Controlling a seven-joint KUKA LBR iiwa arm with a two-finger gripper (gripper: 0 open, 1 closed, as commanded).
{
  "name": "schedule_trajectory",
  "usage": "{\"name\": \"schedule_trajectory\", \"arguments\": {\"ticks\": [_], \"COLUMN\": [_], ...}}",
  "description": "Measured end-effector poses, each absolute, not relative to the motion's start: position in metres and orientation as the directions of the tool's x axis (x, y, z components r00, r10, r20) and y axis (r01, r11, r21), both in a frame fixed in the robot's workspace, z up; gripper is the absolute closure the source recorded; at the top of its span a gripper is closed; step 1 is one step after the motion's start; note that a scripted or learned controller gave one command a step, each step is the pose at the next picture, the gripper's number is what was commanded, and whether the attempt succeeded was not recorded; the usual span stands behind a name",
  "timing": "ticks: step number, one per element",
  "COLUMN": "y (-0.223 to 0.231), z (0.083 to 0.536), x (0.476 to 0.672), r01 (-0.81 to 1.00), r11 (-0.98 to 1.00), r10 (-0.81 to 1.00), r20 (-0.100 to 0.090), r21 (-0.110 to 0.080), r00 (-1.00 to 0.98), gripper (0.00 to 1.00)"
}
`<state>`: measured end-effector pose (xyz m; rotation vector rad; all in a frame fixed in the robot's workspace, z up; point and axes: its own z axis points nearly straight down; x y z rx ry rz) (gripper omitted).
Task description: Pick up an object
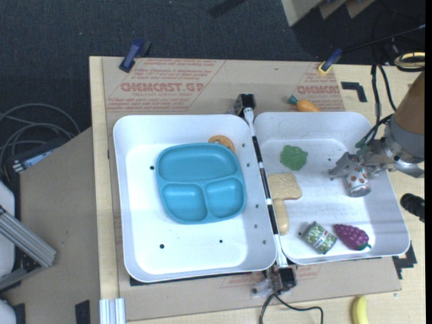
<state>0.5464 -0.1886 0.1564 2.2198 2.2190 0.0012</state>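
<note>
My gripper hangs low over the right side of the right bin. Right under it, and touching or nearly touching it, is a small white object with red spots. The wrist hides where the two meet. Elsewhere in this bin lie a green leafy piece, a tan slice, a tan stick, a green can and a purple grape bunch.
The left bin holds a blue divided plate, with an orange ring behind it. An orange carrot lies on the bench beyond the right bin. A yellow item sits by the front edge.
</note>
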Motion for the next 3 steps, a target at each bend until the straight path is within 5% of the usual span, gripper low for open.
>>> {"name": "schedule_trajectory", "arguments": {"ticks": [1, 2, 3], "y": [-0.218, -0.220, -0.172], "z": [0.088, 0.099, 0.085], "x": [0.572, 0.573, 0.622], "r01": [1.000, 1.000, 1.000], "r11": [0.004, 0.003, 0.003], "r10": [1.000, 1.000, 1.000], "r20": [0.007, 0.000, 0.000], "r21": [-0.002, 0.001, 0.002], "r00": [-0.004, -0.003, -0.003], "gripper": [0.00, 1.00, 1.00]}}
